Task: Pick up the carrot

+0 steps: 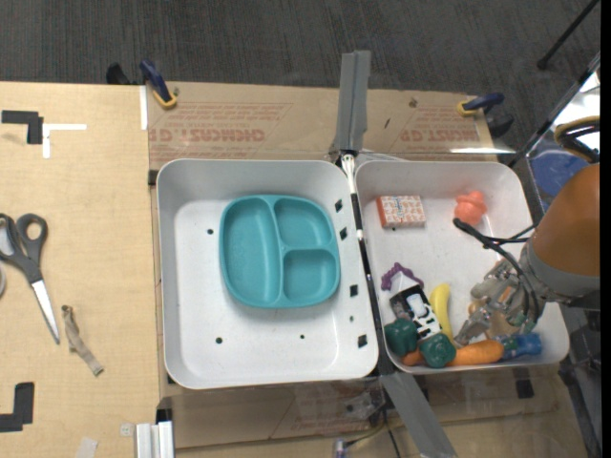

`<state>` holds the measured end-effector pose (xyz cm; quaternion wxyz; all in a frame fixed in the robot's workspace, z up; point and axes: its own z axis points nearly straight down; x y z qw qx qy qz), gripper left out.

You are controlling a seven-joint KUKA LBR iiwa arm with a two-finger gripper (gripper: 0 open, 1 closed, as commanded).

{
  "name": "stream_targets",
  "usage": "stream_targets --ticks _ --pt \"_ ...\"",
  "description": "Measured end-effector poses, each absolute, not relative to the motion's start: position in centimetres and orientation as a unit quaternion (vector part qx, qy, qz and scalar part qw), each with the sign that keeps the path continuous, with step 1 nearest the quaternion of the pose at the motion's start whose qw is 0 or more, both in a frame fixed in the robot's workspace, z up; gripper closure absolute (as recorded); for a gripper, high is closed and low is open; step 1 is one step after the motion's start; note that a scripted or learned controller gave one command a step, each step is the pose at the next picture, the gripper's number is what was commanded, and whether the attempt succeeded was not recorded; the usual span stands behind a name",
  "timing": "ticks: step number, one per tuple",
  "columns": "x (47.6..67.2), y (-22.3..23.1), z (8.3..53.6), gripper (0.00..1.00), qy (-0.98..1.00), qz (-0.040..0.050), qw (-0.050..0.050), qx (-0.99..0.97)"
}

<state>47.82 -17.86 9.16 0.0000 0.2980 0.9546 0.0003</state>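
The carrot (477, 353) is an orange piece lying along the front wall of the right bin (434, 246), between a green round toy (437, 351) and a blue item (526, 344). My gripper (489, 311) hangs just above and behind the carrot, over the bin's front right corner. Its metal parts and cables overlap the carrot's upper edge. Nothing is visibly held.
The right bin also holds a small patterned box (401, 210), a pink-orange toy (470, 205), a purple piece (396, 277), a black-and-white item (412, 303), a yellow banana (440, 308) and a dark green toy (400, 335). The left bin (186, 284) holds a teal divided plate (281, 251). Scissors (31, 265) lie on the bench at left.
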Motion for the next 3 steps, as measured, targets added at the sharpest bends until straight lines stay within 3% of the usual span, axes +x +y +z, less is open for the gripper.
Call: stream_targets --ticks 1,2,3 --pt "48.0 -17.8 10.1 1.0 0.955 0.0003 0.001 0.296" --pt "55.3 -17.3 13.1 1.0 0.852 -0.0005 0.001 0.523" --pt "51.7 -22.2 12.8 1.0 0.828 -0.0005 0.0 0.561"
